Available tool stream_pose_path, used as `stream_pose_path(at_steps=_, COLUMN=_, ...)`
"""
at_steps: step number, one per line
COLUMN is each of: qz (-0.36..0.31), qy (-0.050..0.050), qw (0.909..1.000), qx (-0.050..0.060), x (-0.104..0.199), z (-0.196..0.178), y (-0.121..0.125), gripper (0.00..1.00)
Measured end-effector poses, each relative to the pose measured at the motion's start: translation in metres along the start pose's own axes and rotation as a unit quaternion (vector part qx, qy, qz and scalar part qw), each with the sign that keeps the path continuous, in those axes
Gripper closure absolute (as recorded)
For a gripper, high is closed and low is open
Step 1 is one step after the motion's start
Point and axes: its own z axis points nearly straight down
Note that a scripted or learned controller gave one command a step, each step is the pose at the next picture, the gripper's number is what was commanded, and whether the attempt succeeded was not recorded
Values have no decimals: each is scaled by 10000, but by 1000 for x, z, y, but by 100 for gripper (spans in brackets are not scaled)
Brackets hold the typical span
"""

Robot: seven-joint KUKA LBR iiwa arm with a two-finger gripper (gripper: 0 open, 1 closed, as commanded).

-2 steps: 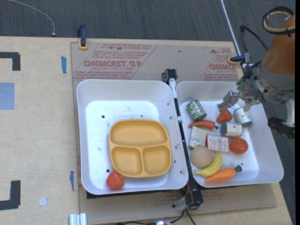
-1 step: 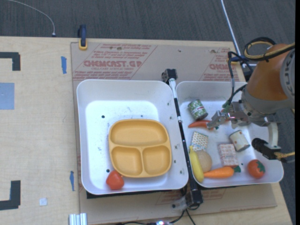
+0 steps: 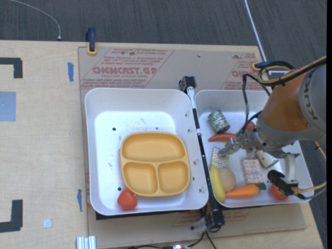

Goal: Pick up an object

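You're watching the arm (image 3: 290, 108) reaching in from the right and hanging low over the right bin (image 3: 205, 100), with the gripper (image 3: 232, 146) sitting in the middle of the clutter, just below the red chili (image 3: 222, 137) and just above the little patterned piece (image 3: 221, 161). I'm not able to tell you how the hand is set; the metal at the tip is small and blurred, so whether it's parted or closed on something is anyone's guess from here. Nearest candidates are lying right under you: the chili touching the tip's upper side, the green can (image 3: 218, 121) a bit farther up toward the bin's back wall, the cracker-like block (image 3: 252, 170) just to the lower right, and the potato (image 3: 226, 179), banana (image 3: 216, 182) and carrot (image 3: 243, 192) crowding the near edge. These are looking like hollow plastic play food, so you're dealing with light, stiff, slick pieces that are likely to squirt out of a pinch. I'd be taking the chili across its narrow middle, or the can across its round sides. Over in the left bin (image 3: 96, 139), the yellow divided plate (image 3: 154, 162) and the red tomato (image 3: 127, 199) are sitting well apart from the hand.
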Motion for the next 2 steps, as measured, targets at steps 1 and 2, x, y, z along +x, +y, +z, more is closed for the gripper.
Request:
stream_pose_path(at_steps=1, qz=-4, qy=6, qw=10000, qx=-15, x=1, z=-10, y=1, gripper=100)
stream_pose_path(at_steps=2, qz=-13, qy=7, qw=10000, qx=37, x=37, z=-90, y=-51, gripper=100)
